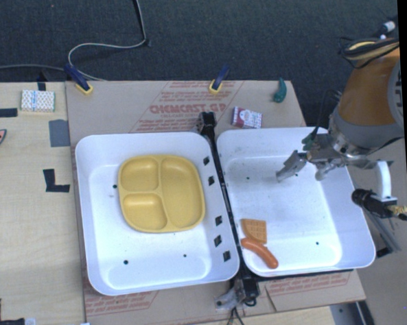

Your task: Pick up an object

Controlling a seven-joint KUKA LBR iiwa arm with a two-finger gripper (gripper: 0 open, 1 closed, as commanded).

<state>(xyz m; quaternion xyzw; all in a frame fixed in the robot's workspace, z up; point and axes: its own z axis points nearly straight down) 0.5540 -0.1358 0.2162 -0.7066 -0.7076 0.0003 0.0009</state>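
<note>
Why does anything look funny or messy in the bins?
Nothing looks spilled or broken. The yellow plate sits flat in the left bin, slightly turned. The waffle and hot dog lie together in the right bin.

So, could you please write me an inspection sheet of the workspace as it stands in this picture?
Surface: cardboard sheet on a wooden bench, bearing the left bin and right bin side by side.
Job's things: orange waffle piece and hot dog lie in the right bin near its front left corner; yellow divided plate lies in the left bin.
Clutter: small packet behind the bins; patterned square at far left.
Grippers: gripper above the right bin's rear, open, holding nothing.
Cables: white cable looping behind the bench.
Surroundings: dark carpet.
</note>
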